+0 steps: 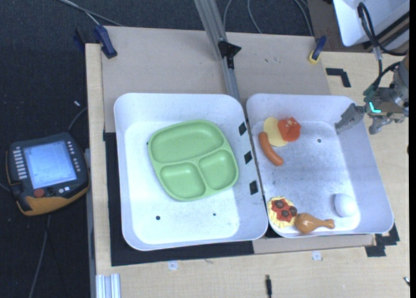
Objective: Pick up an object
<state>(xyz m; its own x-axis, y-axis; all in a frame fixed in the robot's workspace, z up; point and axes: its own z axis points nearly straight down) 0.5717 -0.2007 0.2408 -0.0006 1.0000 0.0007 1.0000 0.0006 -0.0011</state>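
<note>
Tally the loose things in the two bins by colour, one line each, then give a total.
Green: 1, divided plate
Red: 1, block
Orange: 2, sausage, drumstick
Yellow: 2, disc, pizza slice
White: 1, egg
Total: 7

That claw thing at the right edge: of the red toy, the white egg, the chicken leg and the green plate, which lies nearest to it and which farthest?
Measured from the gripper in the camera view:
1. Red toy, at the far side of the right bin.
2. White egg, in that bin's near right corner.
3. Chicken leg, along the right bin's near edge, left of the egg.
4. Green plate, in the left bin.
</note>
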